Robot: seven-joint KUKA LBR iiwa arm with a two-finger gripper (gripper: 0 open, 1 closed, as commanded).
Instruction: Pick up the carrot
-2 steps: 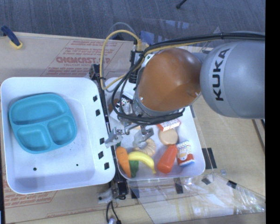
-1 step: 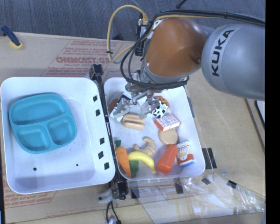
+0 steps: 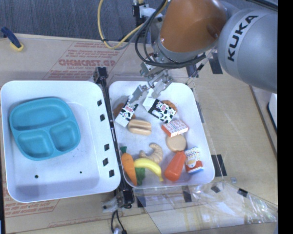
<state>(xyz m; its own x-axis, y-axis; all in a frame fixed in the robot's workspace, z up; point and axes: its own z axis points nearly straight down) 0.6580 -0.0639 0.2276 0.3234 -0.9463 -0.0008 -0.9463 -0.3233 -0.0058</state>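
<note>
Camera view: the gripper hangs over the far edge of the right bin, fingers spread and holding nothing; the carrot lies at that bin's near left corner, touching a banana; a blue tray sits in the left bin.

Right bin: two cow-patterned cartons directly below the jaws, one to each side. Hot-dog bun just beyond them; red-and-white box and round biscuit below-right. Banana, red-orange piece and small can far from the jaws, at the near wall. Left bin: blue divided tray, well left of the jaws.
</note>
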